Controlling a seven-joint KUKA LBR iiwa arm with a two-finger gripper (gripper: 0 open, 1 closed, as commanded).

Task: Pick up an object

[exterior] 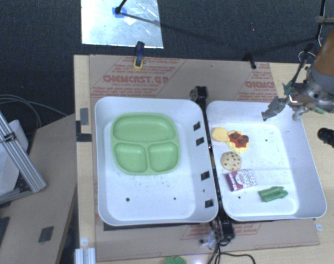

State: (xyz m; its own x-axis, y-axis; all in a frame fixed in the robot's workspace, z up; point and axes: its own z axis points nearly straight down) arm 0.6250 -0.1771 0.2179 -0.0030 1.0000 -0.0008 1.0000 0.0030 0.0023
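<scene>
The tabletop (172,73) is a pale brown board printed with red lettering along its far side. Two shallow white bins lie directly on it, side by side and touching along a dark central joint with black clips. The left bin (106,202) is nearer the board's left edge; the right bin (312,194) reaches close to its right edge. A small yellow and blue clamp (138,55) sits at the far edge.

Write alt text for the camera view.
A grey robot arm's gripper hovers over the far edge of the right bin, which holds a cookie, pizza slice, pink packet and green toy. The left bin holds a green divided plate.
</scene>
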